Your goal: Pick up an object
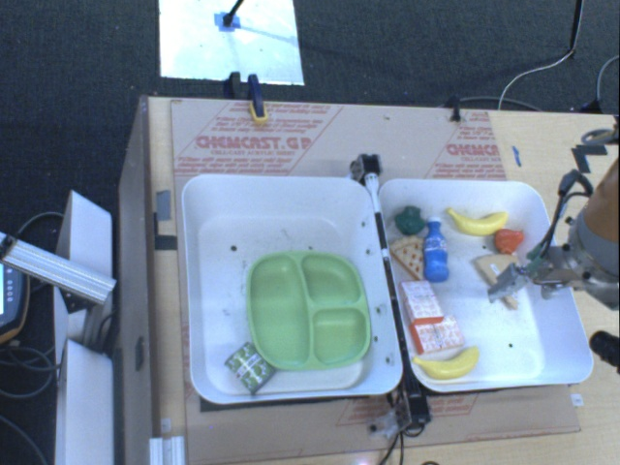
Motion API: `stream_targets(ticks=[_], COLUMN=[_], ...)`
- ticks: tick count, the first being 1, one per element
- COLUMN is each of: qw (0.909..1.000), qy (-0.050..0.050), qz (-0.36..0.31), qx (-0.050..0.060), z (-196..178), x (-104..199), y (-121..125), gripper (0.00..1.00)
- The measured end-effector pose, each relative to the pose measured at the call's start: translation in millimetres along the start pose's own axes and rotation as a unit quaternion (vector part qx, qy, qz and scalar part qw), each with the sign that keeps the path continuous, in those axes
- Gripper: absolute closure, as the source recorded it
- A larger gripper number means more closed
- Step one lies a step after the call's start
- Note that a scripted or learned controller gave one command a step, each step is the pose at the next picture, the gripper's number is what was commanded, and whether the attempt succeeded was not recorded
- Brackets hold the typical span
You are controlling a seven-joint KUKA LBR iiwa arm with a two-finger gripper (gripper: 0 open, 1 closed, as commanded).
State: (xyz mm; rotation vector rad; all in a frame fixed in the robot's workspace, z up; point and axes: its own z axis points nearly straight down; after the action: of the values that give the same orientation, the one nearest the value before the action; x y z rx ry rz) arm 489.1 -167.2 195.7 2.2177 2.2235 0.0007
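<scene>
1. Dark carpet surrounds a tan bench (320,134) that carries two shallow white plastic bins side by side, seen from above at a slant.
2. Left white bin (208,260): a pale green plastic plate with three compartments (310,310) sits near the front edge, towards the dividing wall. A small green and white patterned packet (249,367) lies in the front left corner, touching the plate's rim.
3. Right white bin (562,356), along its left wall from back to front: a dark green lumpy toy (411,221), a tan waffle-patterned wedge (408,256), a blue plastic bottle with a white label (435,253), two red and white printed cartons (429,318), and a yellow toy banana (449,363) at the front edge.
4. Near the back right corner lie a second yellow toy banana (476,223), an orange-red rounded toy (509,240) and a tan flat piece (491,264).
5. At the right edge, the grey arm's two-finger gripper (505,286) hangs low over the bin, just in front of the tan piece. I cannot tell how far its claw is spread, and nothing is visibly held.
6. Judged target: the tan piece, nearest the claw.
7. Risks: a flat piece hugging the floor may slip away rather than lift; a descent slightly off would strike the bin floor, or nudge the orange-red toy and banana just behind.
8. In the way: those close neighbours at the back; the bin floor in front of the claw is bare.
</scene>
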Motion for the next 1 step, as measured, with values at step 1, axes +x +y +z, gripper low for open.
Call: stream_targets(ticks=[1], qw=[1.0000], qy=[0.000], qz=[0.000], qx=[-0.001], z=[111.1], x=[-36.9], y=[57.7], gripper=[0.00])
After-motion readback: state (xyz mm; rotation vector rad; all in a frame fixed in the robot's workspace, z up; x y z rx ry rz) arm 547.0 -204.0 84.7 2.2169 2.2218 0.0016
